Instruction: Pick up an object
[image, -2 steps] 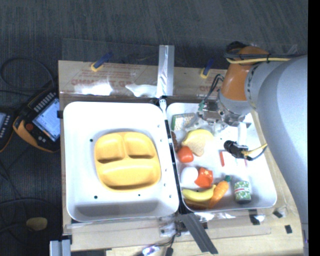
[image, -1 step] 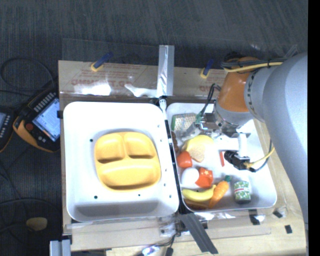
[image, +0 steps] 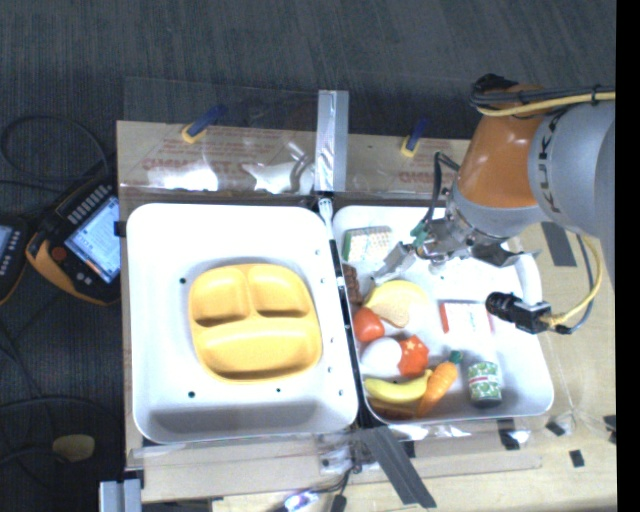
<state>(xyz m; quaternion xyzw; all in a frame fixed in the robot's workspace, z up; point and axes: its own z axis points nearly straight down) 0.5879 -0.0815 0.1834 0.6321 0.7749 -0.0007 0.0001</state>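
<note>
The objects are clustered in the right bin (image: 535, 385): a pale round piece (image: 398, 301), a tomato (image: 368, 325), a white egg (image: 381, 355), a banana (image: 393, 390), a carrot (image: 438, 384) and a small green-labelled jar (image: 484, 381). The gripper (image: 392, 260) is positioned just above the pale piece, near the bin's upper left wall; nothing is seen between its fingers, and their state cannot be told. Open floor is seen around the white card (image: 465, 317). A yellow tray (image: 255, 318) is seated in the left bin (image: 160, 400).

The table (image: 135, 140) bears two white bins touching side by side, the left bin (image: 150, 300) and the right bin (image: 530, 385). Clear plastic sheet (image: 240, 160) lies along its far edge, held by clips (image: 203, 123).
</note>
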